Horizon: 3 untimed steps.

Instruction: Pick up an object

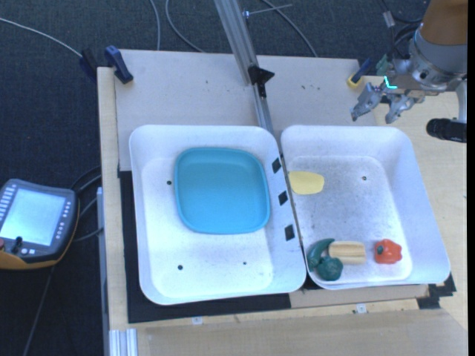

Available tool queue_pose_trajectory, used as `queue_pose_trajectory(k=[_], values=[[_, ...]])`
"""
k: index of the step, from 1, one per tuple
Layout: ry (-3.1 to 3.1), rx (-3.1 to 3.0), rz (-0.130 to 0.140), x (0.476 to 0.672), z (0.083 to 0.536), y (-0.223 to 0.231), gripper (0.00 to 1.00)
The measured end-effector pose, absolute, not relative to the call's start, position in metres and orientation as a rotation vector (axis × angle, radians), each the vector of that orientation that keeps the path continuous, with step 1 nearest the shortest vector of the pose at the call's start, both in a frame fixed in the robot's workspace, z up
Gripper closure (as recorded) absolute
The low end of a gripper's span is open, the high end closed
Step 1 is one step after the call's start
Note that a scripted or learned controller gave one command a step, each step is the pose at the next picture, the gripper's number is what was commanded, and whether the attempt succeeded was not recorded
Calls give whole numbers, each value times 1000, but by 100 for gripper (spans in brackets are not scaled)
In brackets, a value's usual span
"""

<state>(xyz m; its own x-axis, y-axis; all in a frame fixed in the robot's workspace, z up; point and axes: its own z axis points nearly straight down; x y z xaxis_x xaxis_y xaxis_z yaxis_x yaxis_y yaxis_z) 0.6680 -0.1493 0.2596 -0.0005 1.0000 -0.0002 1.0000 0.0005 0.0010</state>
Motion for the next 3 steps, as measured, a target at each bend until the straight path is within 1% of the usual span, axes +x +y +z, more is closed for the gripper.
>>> queue_pose_trajectory(k=[1, 2, 3], values=[[2221, 2220, 1, 668, 260, -149, 0], [2224, 2224, -4, 667, 197, -152, 0], [2223, 2223, -3, 665, 154, -154, 0]])
